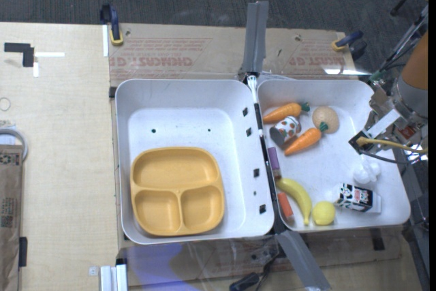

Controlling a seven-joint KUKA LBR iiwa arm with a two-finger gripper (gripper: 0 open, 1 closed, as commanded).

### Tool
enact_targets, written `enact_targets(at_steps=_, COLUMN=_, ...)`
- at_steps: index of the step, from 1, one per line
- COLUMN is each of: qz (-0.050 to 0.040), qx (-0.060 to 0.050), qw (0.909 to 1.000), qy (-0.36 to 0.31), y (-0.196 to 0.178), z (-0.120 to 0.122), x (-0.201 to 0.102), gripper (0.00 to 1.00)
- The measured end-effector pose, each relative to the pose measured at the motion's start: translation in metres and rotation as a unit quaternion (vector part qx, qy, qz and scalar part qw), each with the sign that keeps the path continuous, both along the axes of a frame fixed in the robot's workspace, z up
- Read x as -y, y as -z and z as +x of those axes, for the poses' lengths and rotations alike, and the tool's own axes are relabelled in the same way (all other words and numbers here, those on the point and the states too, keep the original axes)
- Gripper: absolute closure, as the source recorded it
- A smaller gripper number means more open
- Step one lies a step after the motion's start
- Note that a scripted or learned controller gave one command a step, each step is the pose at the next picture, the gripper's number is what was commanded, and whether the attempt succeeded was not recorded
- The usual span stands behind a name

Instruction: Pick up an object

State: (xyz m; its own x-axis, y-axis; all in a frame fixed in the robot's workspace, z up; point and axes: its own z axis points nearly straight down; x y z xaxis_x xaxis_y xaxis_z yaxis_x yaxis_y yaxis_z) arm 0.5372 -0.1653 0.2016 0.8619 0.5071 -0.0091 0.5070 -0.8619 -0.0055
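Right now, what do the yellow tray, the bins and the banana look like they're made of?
Tray: moulded plastic, matte yellow, with three seamless rounded compartments. Bins: thin white plastic, slightly glossy, with rounded moulded corners. Banana: probably a plastic toy, uniform yellow with a smooth sheen; real fruit can't be ruled out.

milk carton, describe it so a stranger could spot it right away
Look in the right bin, near its front right corner. The milk carton lies there just right of the lemon. It alone is a small box, white with black patches.
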Motion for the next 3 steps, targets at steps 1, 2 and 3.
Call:
enact_targets(at_steps=1, qz=0.0017, qx=0.002, qw=0.9946, qy=-0.103, y=0.043, z=-0.010, x=-0.024, gripper=1.00)
enact_targets(at_steps=2, qz=0.0016, qx=0.002, qw=0.9946, qy=-0.103, y=0.043, z=-0.010, x=-0.023, gripper=0.00)
enact_targets(at_steps=3, qz=0.0002, qx=0.003, qw=0.9993, qy=-0.036, y=-0.005, z=-0.060, x=0.045, gripper=0.00)
